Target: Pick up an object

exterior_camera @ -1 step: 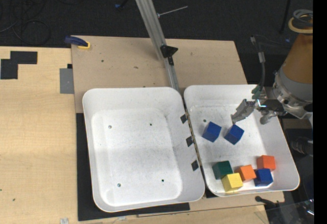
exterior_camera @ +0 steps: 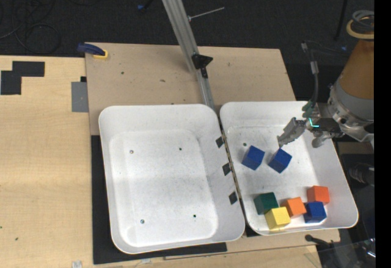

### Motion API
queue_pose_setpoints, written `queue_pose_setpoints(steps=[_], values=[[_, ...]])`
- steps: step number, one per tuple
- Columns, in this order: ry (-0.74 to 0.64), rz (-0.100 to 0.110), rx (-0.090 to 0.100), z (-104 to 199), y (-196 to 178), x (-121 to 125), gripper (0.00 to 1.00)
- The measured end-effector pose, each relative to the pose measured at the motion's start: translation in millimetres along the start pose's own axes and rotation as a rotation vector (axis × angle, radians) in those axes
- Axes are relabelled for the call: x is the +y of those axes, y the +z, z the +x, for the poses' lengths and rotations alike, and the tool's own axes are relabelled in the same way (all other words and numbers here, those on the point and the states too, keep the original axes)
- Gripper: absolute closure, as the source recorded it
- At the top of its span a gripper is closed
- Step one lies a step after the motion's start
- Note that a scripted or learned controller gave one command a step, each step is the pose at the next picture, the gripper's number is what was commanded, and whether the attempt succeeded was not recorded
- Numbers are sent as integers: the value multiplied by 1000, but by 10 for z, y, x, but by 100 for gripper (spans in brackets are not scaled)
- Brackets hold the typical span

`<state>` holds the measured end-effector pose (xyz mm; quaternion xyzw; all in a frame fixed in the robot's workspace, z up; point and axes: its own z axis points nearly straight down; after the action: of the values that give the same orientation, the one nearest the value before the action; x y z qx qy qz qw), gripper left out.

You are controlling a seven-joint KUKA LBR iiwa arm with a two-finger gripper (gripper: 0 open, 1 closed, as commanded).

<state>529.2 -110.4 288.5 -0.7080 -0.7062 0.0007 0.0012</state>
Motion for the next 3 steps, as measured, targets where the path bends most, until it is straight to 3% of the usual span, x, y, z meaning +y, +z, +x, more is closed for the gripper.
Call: queue_pose_setpoints(steps=[3], values=[[-2,7,1,2,1409,6,0]])
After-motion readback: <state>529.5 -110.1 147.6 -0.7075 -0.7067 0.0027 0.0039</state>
